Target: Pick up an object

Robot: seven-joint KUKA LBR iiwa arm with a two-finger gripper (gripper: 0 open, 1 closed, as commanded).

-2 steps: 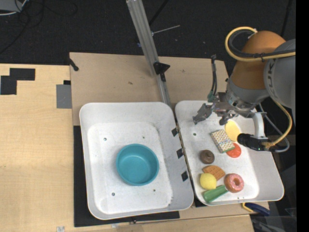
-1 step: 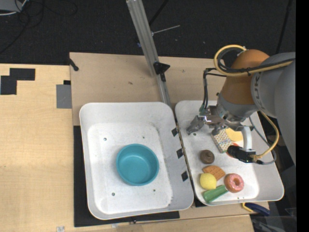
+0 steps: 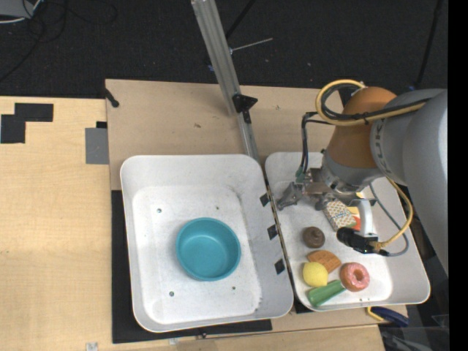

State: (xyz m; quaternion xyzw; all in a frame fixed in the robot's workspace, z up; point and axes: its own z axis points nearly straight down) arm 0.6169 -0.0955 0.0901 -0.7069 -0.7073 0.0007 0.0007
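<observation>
The right bin (image 3: 409,284) holds several toy foods: a small brown donut (image 3: 314,236), a tan biscuit (image 3: 325,259), a yellow lemon (image 3: 315,273), a green vegetable (image 3: 325,292) and a pink frosted donut (image 3: 355,276). A checkered piece (image 3: 336,212) lies just under the wrist, partly hidden by it. My gripper (image 3: 292,194) hangs low over the upper left part of the right bin, near the divide between the bins. It is above and left of the brown donut. Nothing shows in its grasp.
A teal bowl (image 3: 208,248) sits in the middle of the left bin (image 3: 146,174). A slanted metal rail (image 3: 223,57) runs down to the bins' back edge. A black cable plug (image 3: 358,240) hangs off the arm over the right bin.
</observation>
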